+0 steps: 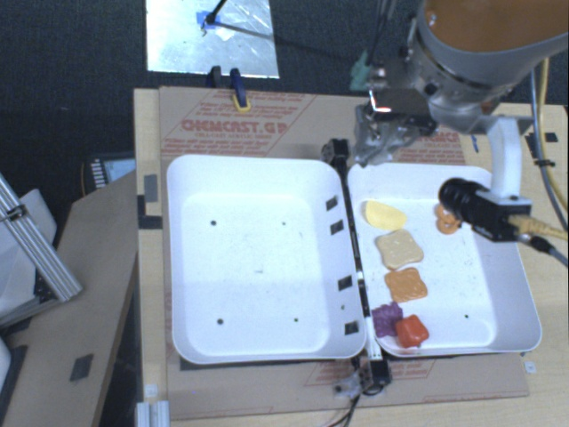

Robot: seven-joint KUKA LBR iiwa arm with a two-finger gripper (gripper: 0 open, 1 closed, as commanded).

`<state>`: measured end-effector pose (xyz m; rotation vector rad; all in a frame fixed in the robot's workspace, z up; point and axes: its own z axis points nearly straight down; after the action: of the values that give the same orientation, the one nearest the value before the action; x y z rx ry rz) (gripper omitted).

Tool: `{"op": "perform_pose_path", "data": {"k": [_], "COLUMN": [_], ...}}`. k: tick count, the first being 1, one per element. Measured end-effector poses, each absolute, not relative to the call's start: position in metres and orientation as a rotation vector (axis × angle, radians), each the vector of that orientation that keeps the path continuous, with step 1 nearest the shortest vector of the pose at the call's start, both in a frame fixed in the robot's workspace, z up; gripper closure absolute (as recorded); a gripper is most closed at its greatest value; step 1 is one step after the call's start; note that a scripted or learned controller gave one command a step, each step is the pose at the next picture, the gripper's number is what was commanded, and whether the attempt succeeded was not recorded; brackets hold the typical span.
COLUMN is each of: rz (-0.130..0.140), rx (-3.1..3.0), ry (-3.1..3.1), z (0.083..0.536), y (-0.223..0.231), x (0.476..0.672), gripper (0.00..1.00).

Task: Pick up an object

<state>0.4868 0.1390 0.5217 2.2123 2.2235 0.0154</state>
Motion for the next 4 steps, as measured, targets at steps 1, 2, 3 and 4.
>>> {"op": "perform_pose_path", "data": {"k": [1,2,3,4], "rz": [0.008,-0.006,0.009,-0.013], "rx": [2.211,2.215,2.221,2.217], "ry": [2.231,2.231,2.219,2.231], "z": [0.536,0.468,0.525,0.419], "y": [0.200,0.236,0.201,0.236], "x": [0.486,0.489,0.486,0.485], "gripper": [1.00,1.00,1.00,1.00]}}
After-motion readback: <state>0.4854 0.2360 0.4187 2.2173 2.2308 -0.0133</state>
